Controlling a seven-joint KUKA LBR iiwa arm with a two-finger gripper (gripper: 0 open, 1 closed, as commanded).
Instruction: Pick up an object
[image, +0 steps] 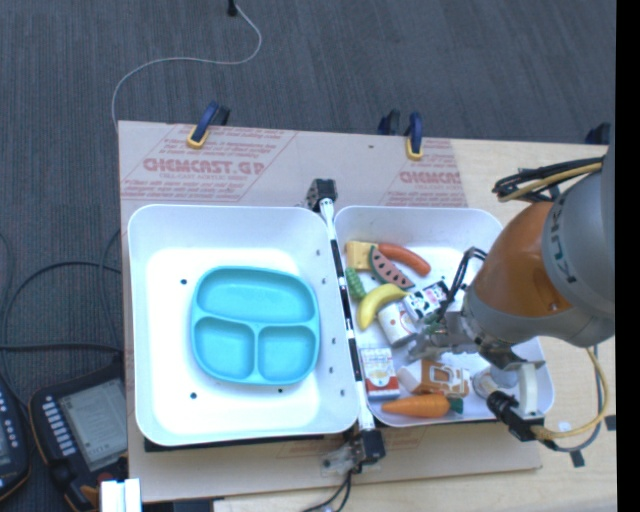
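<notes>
Arm (545, 265): reached in from the right; grey body with orange band sat over the right bin (470, 217), hiding its right side
Gripper (432, 338): low over the middle of the right bin, among the objects; jaw state couldn't be told, wrist and clutter hid it; nothing visibly between them
Pick candidates: all in the right bin; yellow banana (378, 300) left of centre; watermelon slice (386, 266) just above it; red-orange sausage (405, 259) beside that, near the back wall; carrot (416, 406) along the front wall
Other items: small white can (394, 322) just below the banana; flat printed packet (377, 367) at front left; green piece (355, 285) against the left wall
Left bin (150, 330): held blue three-compartment tray (256, 322), lying flat at centre
Bench (200, 165): brown board under both bins; blue clamps (206, 121) at the back edge
</notes>
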